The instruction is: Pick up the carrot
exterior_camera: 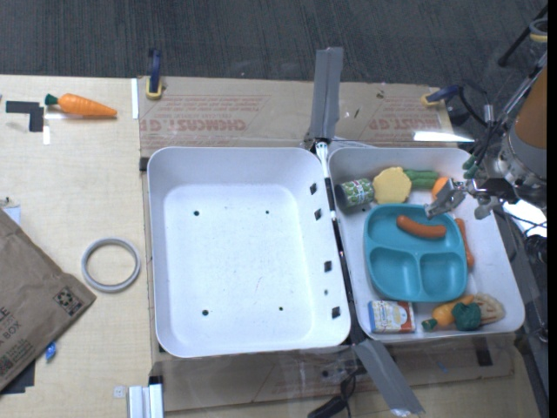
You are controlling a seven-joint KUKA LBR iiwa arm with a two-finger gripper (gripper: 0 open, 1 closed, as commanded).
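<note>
In the right bin, a slim orange carrot lies along the right side of a teal divided tray. A small orange piece shows just above the tray's far right corner. My gripper hangs low over that corner, right beside the orange piece and above the carrot's far end. A red sausage lies in the tray's top compartment, just left of the gripper. Another toy carrot rests on the bench at the far left, outside both bins.
The right bin also holds a yellow toy, a green can, a green vegetable, a small carton and an orange and green toy. The left bin adjoins it. A tape ring and a cardboard box lie left.
</note>
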